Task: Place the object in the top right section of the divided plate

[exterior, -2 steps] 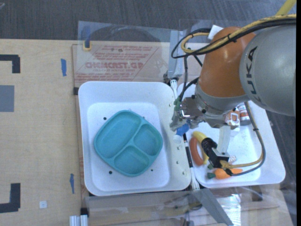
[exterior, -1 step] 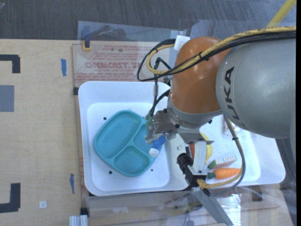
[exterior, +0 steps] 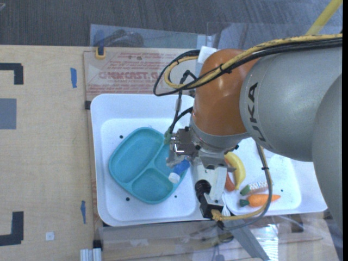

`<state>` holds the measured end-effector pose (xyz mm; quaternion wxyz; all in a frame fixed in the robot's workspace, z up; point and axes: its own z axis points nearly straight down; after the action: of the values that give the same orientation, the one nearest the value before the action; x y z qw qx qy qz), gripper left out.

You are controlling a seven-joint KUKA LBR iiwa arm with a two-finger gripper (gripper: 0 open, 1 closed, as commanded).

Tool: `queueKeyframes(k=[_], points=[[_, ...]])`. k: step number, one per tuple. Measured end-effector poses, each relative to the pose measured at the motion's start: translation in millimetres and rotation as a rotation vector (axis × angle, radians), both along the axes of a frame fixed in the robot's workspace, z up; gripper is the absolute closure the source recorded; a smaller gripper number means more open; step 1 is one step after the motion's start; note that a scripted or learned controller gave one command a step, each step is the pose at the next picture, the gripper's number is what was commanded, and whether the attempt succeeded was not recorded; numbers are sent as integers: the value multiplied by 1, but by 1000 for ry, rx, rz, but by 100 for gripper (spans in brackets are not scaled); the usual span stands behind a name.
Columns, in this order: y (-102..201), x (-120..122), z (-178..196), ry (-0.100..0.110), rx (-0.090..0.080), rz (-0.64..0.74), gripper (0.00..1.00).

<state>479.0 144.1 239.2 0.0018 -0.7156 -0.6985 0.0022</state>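
Observation:
A turquoise divided plate [exterior: 136, 165] lies tilted in the left white bin [exterior: 109, 118]. A small blue object with a white end [exterior: 178, 171] sits at the plate's right rim, over its lower right part. My gripper [exterior: 180, 154] hangs directly above that object, under the orange-banded wrist [exterior: 217, 97]. The wrist hides most of the gripper and the top of the blue object, so I cannot see whether the object is held or merely rests against the plate.
The right bin [exterior: 293, 194] holds a yellow banana [exterior: 237, 168], an orange carrot [exterior: 261, 199] and other small toy foods. The big grey arm covers much of that bin. A wall between the bins runs under the gripper.

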Motion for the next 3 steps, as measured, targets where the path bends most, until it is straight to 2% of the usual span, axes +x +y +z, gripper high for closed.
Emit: queueKeyframes(k=[1,2,3], points=[[-11,0,-37,-1,-1,-78,100],[12,0,-10,-4,0,-16,100],[22,0,9,-6,-1,-69,100]])
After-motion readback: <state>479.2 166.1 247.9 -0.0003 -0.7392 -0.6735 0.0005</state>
